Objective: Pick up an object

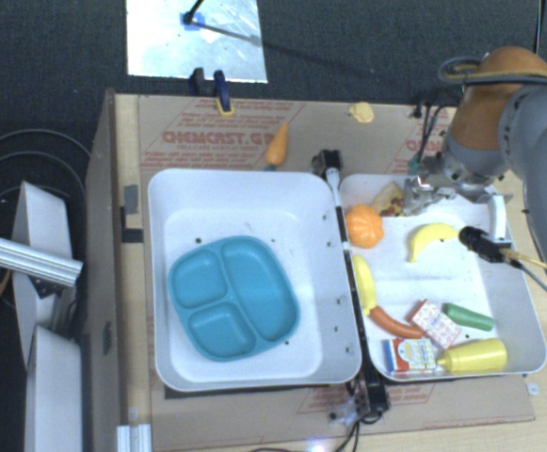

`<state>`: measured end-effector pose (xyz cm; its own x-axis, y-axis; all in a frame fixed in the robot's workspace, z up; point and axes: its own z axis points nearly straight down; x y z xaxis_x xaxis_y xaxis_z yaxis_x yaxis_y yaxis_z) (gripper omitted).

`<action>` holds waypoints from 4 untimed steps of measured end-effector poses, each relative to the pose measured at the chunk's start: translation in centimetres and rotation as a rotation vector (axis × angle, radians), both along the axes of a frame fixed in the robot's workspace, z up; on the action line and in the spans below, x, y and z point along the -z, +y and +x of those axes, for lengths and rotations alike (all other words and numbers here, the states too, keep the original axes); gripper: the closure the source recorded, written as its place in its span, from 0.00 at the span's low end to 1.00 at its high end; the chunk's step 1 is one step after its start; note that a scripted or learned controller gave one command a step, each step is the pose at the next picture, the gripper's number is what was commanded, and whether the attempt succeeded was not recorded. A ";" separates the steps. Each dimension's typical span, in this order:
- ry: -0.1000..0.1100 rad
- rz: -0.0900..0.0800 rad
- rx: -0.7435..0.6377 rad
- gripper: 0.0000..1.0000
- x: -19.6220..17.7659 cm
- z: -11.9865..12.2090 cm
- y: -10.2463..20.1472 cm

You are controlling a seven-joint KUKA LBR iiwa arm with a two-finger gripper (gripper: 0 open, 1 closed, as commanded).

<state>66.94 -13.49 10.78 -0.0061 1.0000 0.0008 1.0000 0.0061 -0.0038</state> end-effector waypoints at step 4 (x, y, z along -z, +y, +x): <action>-0.009 0.001 -0.001 1.00 -1.8 -0.6 4.9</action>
<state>66.33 -8.63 12.61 -0.0071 1.0000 0.0013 1.0000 0.0071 0.0055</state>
